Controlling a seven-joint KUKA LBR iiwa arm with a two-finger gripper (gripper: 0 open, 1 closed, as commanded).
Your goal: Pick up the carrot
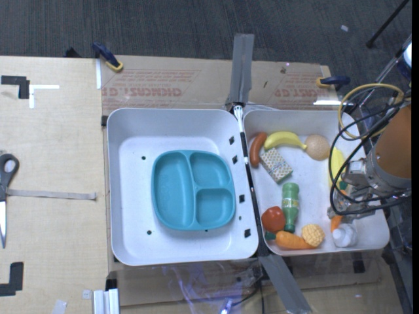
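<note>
While the orange tapered carrot [292,241] lies near the bin's front wall, the end effector [342,231] (grip state indiscernible) hangs well right.

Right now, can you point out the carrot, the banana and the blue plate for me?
carrot [292,241]: camera view, middle of its orange body.
banana [285,139]: camera view, middle of its yellow curve.
blue plate [171,187]: camera view, floor of its large left compartment.

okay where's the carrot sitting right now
In the camera view, the carrot lies in the right bin, along its near wall, just below the tomato and beside the corn cob.
</note>
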